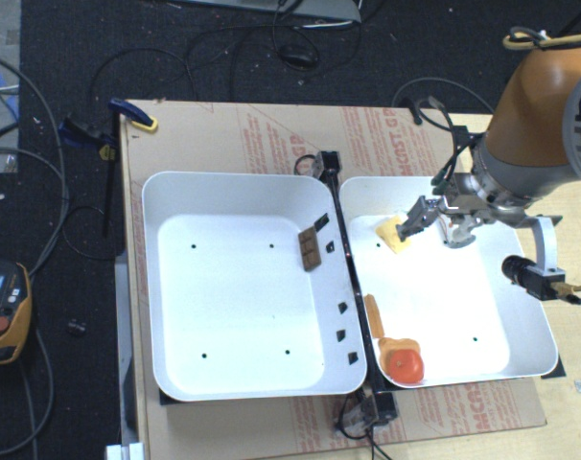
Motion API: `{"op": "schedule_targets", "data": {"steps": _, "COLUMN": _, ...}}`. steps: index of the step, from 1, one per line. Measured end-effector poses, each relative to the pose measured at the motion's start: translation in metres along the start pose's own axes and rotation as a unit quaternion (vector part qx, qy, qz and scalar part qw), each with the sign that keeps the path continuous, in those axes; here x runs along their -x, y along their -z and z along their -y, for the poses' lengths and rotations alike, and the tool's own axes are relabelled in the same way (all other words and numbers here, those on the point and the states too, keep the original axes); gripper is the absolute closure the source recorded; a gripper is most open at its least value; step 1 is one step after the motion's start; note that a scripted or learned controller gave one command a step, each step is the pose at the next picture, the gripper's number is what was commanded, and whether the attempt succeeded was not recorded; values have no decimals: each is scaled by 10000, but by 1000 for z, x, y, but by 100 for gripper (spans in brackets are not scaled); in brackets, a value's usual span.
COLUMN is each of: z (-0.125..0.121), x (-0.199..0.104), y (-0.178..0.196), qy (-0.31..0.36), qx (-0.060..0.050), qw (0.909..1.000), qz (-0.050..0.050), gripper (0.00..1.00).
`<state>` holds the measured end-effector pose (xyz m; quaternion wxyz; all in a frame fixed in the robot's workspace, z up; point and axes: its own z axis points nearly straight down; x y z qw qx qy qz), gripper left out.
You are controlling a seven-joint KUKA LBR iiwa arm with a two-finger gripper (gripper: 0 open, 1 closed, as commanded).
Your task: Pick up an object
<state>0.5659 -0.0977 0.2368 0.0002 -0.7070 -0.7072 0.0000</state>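
In the right bin (521,338), a pale yellow block (390,234) lies near the far left corner. My gripper (438,227) hangs just to its right, open, and nothing shows between its fingers. The dark left finger (418,218) reaches the block's upper right edge. A red-orange tomato-like ball (404,365) sits in the near left corner, with an orange stick (373,315) along the left wall just beyond it. A brown bar (310,249) lies in the left bin (175,209), close to its right wall.
The two bins meet along a black divider with clips (345,286). The grey and orange arm (535,113) comes in over the right bin's far right corner. Cables and a blue-yellow clamp (132,115) lie beyond the bench's far left edge.
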Motion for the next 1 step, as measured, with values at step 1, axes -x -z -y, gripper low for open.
{"op": "schedule_targets", "data": {"steps": 1, "z": -56, "x": 17, "y": -22, "qy": 0, "qx": -5, "qw": 10000, "qz": 2, "gripper": 0}}
